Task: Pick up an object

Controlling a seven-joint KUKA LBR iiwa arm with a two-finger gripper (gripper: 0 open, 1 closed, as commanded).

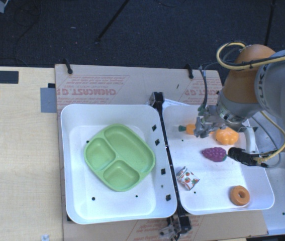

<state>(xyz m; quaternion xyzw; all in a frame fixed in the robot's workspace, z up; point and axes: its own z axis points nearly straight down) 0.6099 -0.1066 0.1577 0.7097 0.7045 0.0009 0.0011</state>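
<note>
My gripper (pixel 201 128) hangs low over the back of the right bin (pixel 263 205). It sits right beside a small orange carrot with a green tip (pixel 186 129), which pokes out from its left side; I cannot tell whether they touch. An orange-yellow fruit (pixel 226 136) lies just right of the gripper. A purple bunch of grapes (pixel 214 154) lies a little nearer the front. Further forward are a red-and-white packet (pixel 187 178) and a brown donut (pixel 240 195).
A green divided plate (pixel 119 156) lies in the left bin (pixel 77 205). A black divider rail (pixel 165 154) runs between the bins. A black part with a cable (pixel 247 156) sticks out from the arm beside the grapes.
</note>
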